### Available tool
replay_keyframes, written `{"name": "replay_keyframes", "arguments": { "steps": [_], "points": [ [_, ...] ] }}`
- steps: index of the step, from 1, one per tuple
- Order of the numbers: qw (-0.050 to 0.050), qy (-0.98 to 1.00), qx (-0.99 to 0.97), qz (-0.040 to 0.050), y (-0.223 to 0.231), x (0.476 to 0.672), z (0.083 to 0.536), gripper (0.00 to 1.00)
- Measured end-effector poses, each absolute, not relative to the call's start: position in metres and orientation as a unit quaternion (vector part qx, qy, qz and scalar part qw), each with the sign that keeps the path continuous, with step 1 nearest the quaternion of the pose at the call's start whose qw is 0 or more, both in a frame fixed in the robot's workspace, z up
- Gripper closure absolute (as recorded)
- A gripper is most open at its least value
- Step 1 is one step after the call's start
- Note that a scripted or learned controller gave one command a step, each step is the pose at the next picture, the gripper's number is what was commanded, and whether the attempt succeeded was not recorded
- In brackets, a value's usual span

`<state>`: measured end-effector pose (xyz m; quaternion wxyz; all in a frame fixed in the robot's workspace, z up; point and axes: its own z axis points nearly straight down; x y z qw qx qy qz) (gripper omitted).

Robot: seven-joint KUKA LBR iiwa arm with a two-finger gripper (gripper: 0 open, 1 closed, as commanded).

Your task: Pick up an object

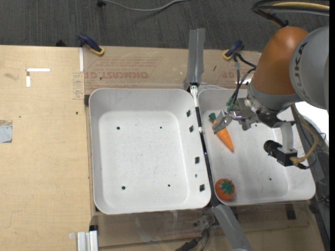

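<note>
The big brown bench (42,140) holds two white bins. The left bin (144,101) sits at 9 o'clock. The right bin (261,190) sits at 3 o'clock, under the grey arm (293,72) (it has an orange band). The claw (224,120) hangs over the toy carrot (225,138), just by its green top; I cannot tell how it stands. A small red tomato (225,189) lies at 6 o'clock from the carrot.

Grey arm (293,61) bent low, pincer (224,121) leftward.
</note>
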<state>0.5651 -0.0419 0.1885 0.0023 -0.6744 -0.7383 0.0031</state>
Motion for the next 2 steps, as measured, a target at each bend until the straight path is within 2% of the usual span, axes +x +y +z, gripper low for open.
{"name": "replay_keyframes", "arguments": {
  "steps": [1, 2],
  "points": [
    [0.001, -0.742, -0.67, 0.0016, -0.0981, 0.586, 0.0892, 0.0],
    [0.003, -0.742, -0.671, 0.0036, -0.0998, 0.585, 0.0949, 1.0]
  ]
}}
